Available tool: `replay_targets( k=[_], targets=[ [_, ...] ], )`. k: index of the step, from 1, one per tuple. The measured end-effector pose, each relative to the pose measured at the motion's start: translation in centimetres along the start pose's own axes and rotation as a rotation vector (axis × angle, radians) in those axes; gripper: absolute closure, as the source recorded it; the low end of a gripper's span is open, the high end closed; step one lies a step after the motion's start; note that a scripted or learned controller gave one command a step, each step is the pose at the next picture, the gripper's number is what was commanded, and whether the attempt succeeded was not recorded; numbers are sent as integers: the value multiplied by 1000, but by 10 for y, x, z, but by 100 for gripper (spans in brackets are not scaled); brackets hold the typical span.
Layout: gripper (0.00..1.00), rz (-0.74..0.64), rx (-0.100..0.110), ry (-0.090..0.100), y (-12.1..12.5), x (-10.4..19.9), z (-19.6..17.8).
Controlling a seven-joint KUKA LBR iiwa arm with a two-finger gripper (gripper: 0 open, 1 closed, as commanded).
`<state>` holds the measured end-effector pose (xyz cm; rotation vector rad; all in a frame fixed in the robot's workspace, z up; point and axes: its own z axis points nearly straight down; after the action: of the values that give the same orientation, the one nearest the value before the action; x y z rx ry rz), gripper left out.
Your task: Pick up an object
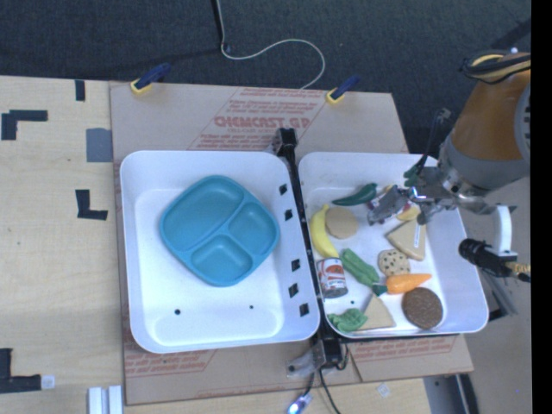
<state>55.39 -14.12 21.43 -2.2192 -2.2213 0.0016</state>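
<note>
Two white bins [138, 231] sat side by side, the left one bearing a blue divided plate [220, 228]. The right bin held toy food: banana [322, 234], brown cookie [423, 307], carrot [406, 282]. Above its far side hung the gripper [390, 205], nothing visibly between its jaws; whether they were parted, I cannot tell.

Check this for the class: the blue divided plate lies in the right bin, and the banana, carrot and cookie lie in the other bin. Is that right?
Not quite. The camera view shows the blue divided plate in the left bin, not the right. The banana, carrot and cookie do lie in the other bin, the right one.
</note>
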Motion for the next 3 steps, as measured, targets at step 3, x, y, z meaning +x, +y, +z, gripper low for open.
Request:
replay_targets(
  k=[3],
  targets=[
    [100,-4,4,2,-38,138,22]
  ],
)
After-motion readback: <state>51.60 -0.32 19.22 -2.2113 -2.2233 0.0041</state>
